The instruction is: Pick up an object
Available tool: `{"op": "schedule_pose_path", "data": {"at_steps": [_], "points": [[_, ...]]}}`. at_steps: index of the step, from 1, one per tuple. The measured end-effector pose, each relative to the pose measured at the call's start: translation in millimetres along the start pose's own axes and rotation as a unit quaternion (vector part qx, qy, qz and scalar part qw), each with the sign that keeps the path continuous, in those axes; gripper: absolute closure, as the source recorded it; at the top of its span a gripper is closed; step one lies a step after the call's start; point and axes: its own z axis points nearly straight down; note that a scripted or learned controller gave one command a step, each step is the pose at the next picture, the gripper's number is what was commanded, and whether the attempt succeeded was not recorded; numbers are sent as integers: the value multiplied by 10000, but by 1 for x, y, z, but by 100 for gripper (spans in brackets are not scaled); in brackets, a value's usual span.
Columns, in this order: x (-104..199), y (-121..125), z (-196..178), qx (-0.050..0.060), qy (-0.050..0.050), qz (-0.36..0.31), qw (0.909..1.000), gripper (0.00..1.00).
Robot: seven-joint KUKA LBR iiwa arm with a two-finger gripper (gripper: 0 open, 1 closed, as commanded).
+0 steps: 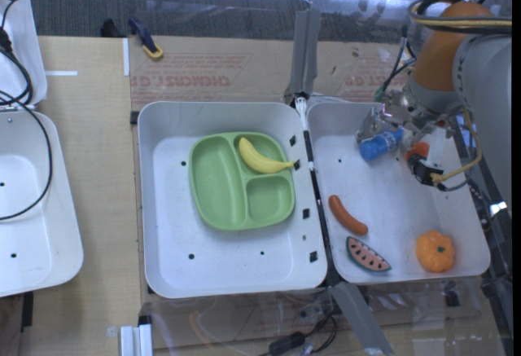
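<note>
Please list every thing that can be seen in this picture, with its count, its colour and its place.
bins: two, white, side by side on the bench
plate: one, green, left bin
banana: one, yellow, on the plate
sausage: one, orange-red, right bin
watermelon slice: one, red and green, right bin front
pumpkin: one, orange, right bin front corner
blue object: one, right bin, at the gripper
gripper: one, over right bin
</note>
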Motion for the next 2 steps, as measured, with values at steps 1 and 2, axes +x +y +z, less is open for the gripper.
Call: {"op": "schedule_pose_path", "data": {"at_steps": [1,2], "points": [[-2,0,-9,5,-11,12,10000,100],[46,-17,-126,3,-4,635,9980,100]]}}
